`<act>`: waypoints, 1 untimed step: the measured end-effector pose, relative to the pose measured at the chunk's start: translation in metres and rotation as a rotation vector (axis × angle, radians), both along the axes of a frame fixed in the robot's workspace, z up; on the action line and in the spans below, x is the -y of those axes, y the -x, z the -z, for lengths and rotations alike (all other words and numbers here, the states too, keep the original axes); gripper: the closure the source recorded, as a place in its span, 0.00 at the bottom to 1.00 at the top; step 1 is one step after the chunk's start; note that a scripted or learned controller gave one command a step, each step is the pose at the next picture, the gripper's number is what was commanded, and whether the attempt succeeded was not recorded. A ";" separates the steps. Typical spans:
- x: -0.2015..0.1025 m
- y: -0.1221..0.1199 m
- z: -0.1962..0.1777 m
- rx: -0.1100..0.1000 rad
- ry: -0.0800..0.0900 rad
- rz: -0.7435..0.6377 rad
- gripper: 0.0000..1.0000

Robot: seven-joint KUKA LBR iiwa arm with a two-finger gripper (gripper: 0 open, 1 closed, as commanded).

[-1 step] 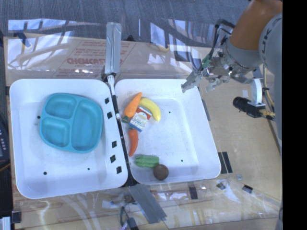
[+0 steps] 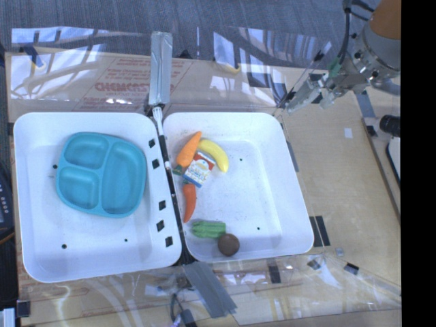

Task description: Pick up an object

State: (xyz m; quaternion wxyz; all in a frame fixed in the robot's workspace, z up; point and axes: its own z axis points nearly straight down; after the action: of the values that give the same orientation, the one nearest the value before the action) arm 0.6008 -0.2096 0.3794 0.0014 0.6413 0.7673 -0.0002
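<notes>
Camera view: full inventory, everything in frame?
bins: 2, white, side by side on bench
divided plate: 1, light blue, left bin
carrots: 2, orange, right bin near the divider
banana: 1, yellow, right bin, upper left
small carton: 1, white, blue and red, between the carrots
green vegetable: 1, right bin, lower left
brown round item: 1, right bin, bottom edge
arm: 1, grey with orange, upper right
tool: 1, above the right bin's top right corner

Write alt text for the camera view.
The gripper hangs beyond the right bin's far corner. That bin has two carrots, a banana, a small carton; the left bin has a blue plate.
</notes>
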 end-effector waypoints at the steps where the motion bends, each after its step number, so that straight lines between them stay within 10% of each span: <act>1: -0.058 -0.007 0.146 -0.010 -0.003 -0.047 0.00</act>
State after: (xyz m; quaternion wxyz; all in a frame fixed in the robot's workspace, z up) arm 0.6075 -0.1518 0.2337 -0.0035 0.6230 0.7822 -0.0022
